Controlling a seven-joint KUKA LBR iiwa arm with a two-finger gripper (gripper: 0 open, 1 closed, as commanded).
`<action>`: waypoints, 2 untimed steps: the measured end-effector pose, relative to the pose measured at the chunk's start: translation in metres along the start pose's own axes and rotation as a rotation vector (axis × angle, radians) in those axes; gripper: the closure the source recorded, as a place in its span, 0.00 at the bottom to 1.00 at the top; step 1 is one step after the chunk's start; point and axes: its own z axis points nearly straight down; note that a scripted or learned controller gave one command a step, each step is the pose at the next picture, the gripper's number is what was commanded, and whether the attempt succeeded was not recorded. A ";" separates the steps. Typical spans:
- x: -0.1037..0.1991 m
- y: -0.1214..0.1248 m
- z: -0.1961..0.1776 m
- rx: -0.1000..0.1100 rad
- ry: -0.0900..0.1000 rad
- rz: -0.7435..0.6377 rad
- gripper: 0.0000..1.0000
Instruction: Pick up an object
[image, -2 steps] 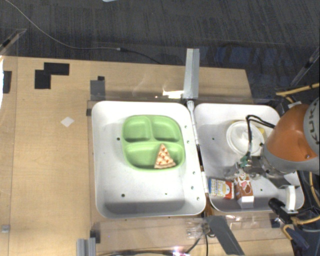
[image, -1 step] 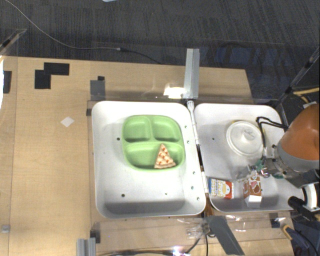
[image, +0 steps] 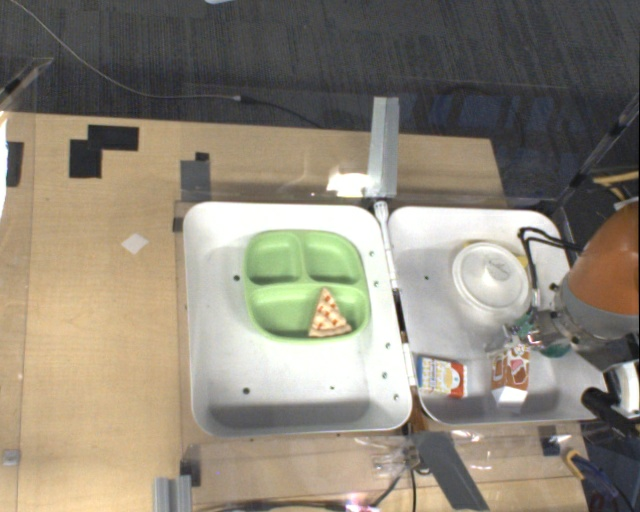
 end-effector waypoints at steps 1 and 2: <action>0.001 0.000 0.000 0.001 0.001 -0.001 0.00; -0.027 -0.008 0.012 0.008 0.001 -0.168 0.00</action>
